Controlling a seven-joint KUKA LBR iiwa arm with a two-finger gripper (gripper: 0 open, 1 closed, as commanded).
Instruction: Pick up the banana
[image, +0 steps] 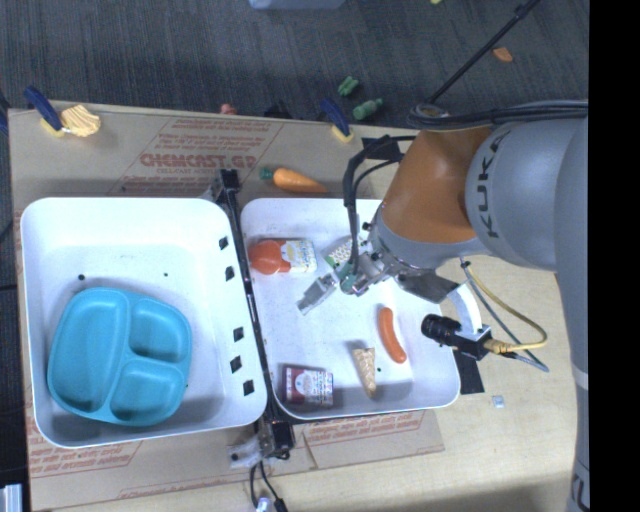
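So far nothing lifted, I judge. Gripper (318, 293) low in right bin (440, 390), fingers slightly parted, holding nothing. Banana I cannot identify; hot dog (392, 334) nearby.

White bins (40, 230), light-blue divided plate (120, 355), orange-red sausage (392, 334), orange carrot (296, 181), dark red packet (306, 385), tan wedge (367, 369), grey arm (530, 190) with orange band (430, 190)

- The banana (366, 369) seems to be the short, pale tan, tapered piece, though I cannot tell for sure.
- It lies flat in the right bin (330, 338), close to the near wall, untouched.
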